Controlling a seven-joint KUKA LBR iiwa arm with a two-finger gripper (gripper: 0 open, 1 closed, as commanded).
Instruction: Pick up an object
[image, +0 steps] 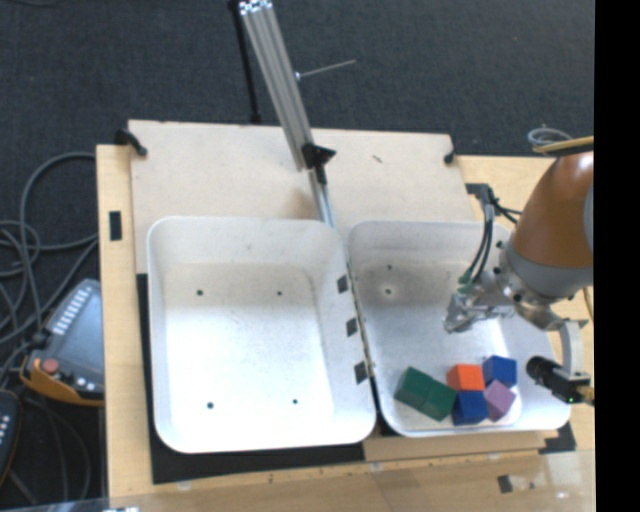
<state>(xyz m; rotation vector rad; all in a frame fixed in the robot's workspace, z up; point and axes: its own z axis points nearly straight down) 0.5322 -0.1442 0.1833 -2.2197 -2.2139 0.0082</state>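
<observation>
Dark carpet floor, wooden bench (250, 170) on top of it carrying two shallow white bins side by side: left bin (170, 300), right bin (400, 250). Can't tell the finger state from here; the gripper (462, 315) is small and blurred, pointing down over the middle of the right bin, nothing visibly between its tips. Just below and toward the near edge of that bin sits a tight cluster of blocks: orange block (465, 376) closest to the gripper, blue block (500, 370) touching its right side, purple block (499, 399) just in front of that, a second blue block (469, 407) beside the purple one, and a green block (425, 392) on the cluster's left end, lying tilted. Gripper is above the blocks, apart from them. Behind the gripper, the orange band of the arm (555, 215) comes in from the right. A metal rail (285, 95) rises at a slant from between the bins' far edges. Cables and a handheld controller (65, 345) lie on the floor at left.
</observation>
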